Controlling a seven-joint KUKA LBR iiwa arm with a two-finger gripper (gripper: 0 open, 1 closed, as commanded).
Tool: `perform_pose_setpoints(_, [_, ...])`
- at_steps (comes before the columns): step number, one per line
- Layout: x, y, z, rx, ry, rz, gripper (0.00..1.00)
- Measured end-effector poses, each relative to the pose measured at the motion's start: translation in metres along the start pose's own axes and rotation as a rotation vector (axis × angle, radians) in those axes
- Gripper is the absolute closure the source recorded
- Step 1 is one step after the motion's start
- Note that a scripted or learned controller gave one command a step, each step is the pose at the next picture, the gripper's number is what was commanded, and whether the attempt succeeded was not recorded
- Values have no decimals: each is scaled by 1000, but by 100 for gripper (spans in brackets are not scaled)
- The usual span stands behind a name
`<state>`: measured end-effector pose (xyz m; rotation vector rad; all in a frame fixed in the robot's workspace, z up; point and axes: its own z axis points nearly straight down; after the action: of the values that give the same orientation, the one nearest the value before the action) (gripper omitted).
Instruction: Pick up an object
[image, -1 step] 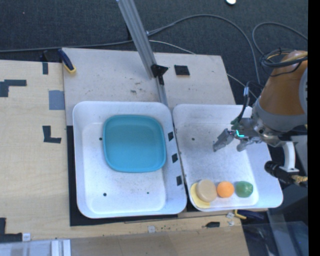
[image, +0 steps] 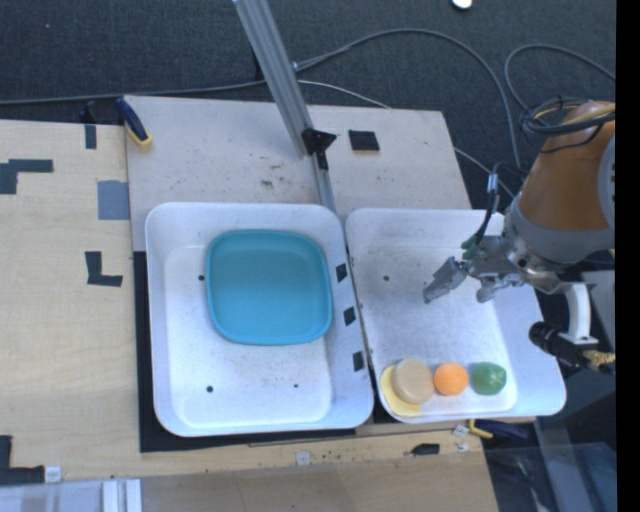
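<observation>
Item count: two bins, one plate, four small objects.
Left bin (image: 160, 330): one blue plate (image: 268, 287). Right bin (image: 400, 250): one beige disc (image: 411, 380), one yellow piece (image: 390, 398), one orange ball (image: 451, 379), one green ball (image: 488, 378).

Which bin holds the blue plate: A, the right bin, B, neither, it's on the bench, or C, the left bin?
C: the blue plate lies flat inside the left bin, while the right bin holds the small round items along its near edge.
</observation>
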<state>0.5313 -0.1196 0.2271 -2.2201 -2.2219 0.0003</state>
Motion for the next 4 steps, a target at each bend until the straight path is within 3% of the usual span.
perform_pose_setpoints(1, [3, -6, 61, 5, 0, 0, 0])
perform_pose_setpoints(3, [6, -11, 138, -1, -1, 1, 0])
perform_pose_setpoints(4, [5, -10, 126, -4, -2, 1, 100])
